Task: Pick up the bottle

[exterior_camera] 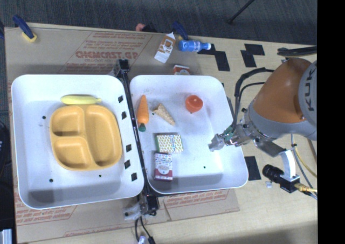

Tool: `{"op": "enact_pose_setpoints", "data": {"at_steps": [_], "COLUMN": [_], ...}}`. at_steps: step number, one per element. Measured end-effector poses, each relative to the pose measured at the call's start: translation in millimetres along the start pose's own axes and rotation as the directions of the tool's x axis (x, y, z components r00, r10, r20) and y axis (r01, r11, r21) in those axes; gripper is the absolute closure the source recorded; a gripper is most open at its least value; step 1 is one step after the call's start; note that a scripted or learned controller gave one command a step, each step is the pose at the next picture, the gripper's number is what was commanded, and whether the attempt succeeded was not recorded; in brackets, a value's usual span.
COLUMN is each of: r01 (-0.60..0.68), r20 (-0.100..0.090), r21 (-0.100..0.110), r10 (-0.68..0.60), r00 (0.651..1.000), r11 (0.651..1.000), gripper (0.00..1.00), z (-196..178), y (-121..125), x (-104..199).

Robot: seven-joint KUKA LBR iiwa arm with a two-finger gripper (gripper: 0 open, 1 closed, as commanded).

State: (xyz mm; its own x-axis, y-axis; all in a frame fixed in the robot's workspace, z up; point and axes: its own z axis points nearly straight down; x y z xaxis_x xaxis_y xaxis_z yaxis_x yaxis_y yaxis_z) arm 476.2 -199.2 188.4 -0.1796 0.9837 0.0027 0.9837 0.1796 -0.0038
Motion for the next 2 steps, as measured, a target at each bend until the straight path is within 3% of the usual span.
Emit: {"op": "enact_pose_setpoints", "data": {"at_steps": [1, 2], "r01": [-0.101, 0.039], "r20": [0.002, 0.003], "r21": [-0.002, -0.003], "r10": [0.101, -0.039], "r00": [0.995, 0.999], "r11": [0.995, 0.999], "gripper": [1.0, 1.0], "z": [-17.3, -38.4], "y": [8.2, 17.2], "x": [43.3, 92.2]}}
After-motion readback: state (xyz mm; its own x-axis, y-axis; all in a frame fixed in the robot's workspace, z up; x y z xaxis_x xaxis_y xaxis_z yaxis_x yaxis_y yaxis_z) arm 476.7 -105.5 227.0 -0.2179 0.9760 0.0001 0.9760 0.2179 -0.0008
